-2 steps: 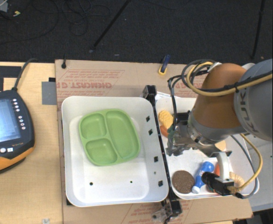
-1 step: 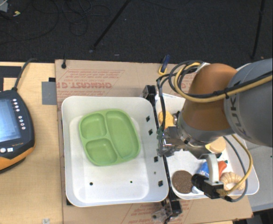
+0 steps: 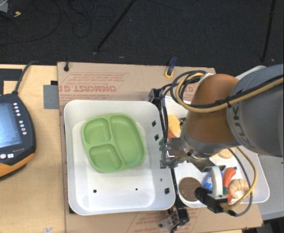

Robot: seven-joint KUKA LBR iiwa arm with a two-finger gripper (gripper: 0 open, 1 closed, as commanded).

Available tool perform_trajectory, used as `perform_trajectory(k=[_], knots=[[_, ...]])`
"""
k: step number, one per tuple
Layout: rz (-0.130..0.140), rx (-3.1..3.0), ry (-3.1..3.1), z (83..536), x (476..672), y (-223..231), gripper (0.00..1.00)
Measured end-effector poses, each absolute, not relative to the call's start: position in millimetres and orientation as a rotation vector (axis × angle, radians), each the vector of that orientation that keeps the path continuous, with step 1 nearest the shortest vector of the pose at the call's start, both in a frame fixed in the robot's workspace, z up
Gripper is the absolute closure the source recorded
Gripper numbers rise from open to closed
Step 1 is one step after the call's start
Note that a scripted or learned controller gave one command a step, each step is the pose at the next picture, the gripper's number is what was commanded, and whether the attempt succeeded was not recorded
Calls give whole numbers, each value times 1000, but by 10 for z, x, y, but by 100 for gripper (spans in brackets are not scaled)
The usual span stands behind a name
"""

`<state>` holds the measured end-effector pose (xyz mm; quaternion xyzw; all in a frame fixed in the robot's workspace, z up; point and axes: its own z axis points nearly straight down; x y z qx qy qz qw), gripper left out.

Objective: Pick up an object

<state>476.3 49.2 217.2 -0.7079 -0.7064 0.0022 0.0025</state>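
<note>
My gripper (image 3: 169,154) hangs under the grey arm and its orange band (image 3: 209,111), low over the left side of the right bin (image 3: 262,191), close to the wall between the two bins. The arm hides most of that bin. Around it I see a yellow item (image 3: 174,125), a brown round piece (image 3: 189,188), a small blue item (image 3: 208,181), a red-orange piece (image 3: 229,175) and a peach ridged piece (image 3: 237,187). A green divided plate (image 3: 113,142) lies in the left bin (image 3: 132,198).
A teach pendant (image 3: 6,135) with a lit screen lies on the bench at far left. Both bins rest on a cardboard sheet (image 3: 98,84). A blue and yellow clamp (image 3: 170,68) sits at its far edge. Cables loop off the arm over the right bin.
</note>
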Motion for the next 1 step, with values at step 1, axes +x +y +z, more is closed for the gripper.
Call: perform_trajectory(k=[1], knots=[[5, -2221, -2217, 2193, 4809, 493, 100]])
